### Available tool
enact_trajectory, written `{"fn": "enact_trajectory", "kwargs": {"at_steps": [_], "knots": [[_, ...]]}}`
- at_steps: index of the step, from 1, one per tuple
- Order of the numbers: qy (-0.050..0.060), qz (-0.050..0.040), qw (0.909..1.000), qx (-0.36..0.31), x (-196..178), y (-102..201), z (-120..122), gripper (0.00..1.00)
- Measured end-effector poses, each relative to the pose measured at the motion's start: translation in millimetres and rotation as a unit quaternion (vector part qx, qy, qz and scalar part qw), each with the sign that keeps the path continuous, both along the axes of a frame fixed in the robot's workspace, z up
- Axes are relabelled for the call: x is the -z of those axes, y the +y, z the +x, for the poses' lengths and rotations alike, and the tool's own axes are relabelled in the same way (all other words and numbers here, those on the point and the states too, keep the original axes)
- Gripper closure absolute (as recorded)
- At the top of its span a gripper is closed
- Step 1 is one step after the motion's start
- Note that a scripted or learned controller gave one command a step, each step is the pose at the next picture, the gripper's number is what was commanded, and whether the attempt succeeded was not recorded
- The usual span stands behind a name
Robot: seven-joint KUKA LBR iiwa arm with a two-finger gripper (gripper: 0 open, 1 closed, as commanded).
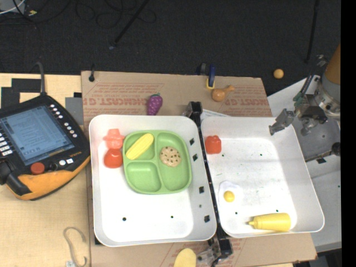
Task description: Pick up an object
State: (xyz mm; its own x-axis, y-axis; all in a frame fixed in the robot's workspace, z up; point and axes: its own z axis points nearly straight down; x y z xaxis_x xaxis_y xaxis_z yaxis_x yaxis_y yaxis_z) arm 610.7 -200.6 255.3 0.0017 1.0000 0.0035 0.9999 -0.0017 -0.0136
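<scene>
Mustard bottle (271, 222) lay flat near the right bin's (289, 171) front wall, well apart from the gripper (292, 118), which hung empty beyond the far rim; its opening could not be told. The round bottle might roll or slip against the wall.

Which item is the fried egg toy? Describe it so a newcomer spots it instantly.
Start at the right white bin. Near its left wall, below the orange-red block, lies the fried egg toy. It is flat and white with a yellow yolk, unlike the all-yellow mustard bottle nearer the front.
</scene>
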Motion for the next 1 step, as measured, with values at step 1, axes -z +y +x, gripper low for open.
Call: {"fn": "enact_trajectory", "kwargs": {"at_steps": [1], "knots": [[-0.007,-0.0016,1.0000,-0.001,-7.7,-0.2,2.1,0.00]]}}
